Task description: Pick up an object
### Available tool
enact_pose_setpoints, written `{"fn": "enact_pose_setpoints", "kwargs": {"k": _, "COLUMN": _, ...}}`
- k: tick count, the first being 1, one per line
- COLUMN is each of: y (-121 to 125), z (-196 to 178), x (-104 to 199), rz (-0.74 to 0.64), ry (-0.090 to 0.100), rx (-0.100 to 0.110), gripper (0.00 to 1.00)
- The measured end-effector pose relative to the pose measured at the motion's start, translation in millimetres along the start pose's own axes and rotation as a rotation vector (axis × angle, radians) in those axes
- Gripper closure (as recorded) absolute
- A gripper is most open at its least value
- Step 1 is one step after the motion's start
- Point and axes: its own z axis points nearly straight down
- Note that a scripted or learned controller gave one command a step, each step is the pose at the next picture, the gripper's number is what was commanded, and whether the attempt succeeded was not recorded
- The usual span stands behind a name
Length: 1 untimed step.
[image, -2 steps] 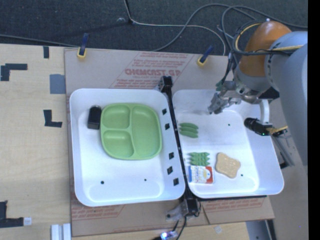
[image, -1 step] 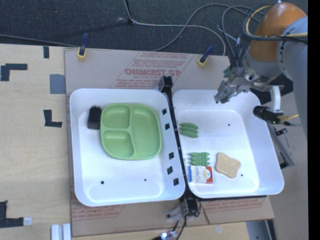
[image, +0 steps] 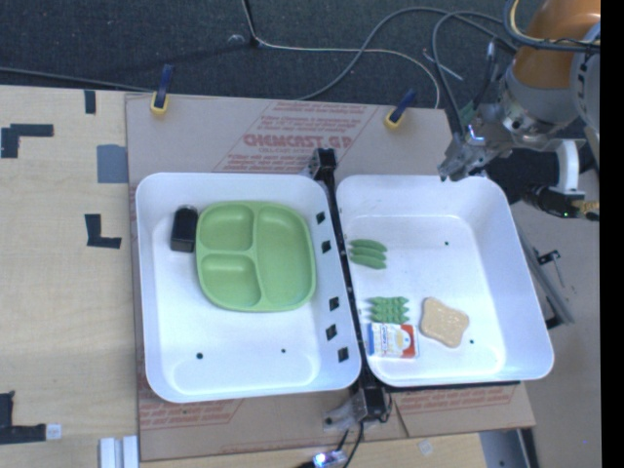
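The right bin [image: 487, 224] holds a green pea pod [image: 368, 253], a bunch of green beans [image: 389, 309], a small red and white carton [image: 393, 340] and a slice of toast [image: 444, 322]. In the left bin [image: 166, 349] lie a green divided plate [image: 255, 255] and a small black block [image: 183, 229]. My gripper [image: 458, 164] hangs above the right bin's far edge, well away from every object, with nothing visible between its fingers.
Black clips [image: 324, 161] run along the seam between the two bins. Cables [image: 390, 27] trail over the dark floor behind the bench. Yellow clamps [image: 158, 102] hold the cardboard sheet at the back.
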Motion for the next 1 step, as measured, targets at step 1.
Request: {"fn": "enact_pose_setpoints", "kwargs": {"k": 1, "y": 0.2, "z": -1.3, "x": 0.4, "rz": 0.0, "ry": 0.001, "rx": 0.005, "gripper": 1.0}}
